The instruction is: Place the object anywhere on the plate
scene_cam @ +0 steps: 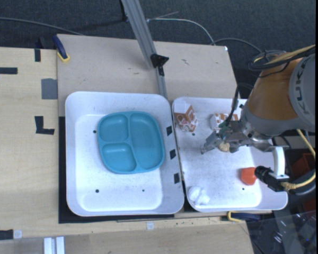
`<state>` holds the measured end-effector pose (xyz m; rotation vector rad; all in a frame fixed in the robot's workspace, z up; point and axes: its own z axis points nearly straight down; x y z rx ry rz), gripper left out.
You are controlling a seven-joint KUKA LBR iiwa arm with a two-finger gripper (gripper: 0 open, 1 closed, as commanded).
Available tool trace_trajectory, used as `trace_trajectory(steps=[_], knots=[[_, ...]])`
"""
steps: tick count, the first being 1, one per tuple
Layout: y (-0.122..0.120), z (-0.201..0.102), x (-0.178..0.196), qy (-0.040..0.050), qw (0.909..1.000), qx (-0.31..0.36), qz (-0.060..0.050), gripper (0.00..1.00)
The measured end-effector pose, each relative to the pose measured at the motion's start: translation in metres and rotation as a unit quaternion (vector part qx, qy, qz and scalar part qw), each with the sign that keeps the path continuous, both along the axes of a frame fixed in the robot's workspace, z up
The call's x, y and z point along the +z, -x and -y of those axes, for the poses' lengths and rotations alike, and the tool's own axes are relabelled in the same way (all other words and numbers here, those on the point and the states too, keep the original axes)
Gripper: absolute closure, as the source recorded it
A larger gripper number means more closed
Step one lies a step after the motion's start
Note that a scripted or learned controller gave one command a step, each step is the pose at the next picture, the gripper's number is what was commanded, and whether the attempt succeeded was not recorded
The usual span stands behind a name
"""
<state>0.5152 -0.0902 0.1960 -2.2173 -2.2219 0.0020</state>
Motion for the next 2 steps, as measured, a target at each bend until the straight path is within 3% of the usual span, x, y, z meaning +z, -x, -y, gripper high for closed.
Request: trace_trajectory(steps=[1,2], knots=[[0.0,0.0,0.0,0.0001,1.0,0.0,0.0,0.0],[0.01,-0.001,-0.047,-0.0001,1.0,-0.001,-0.003,0.0]])
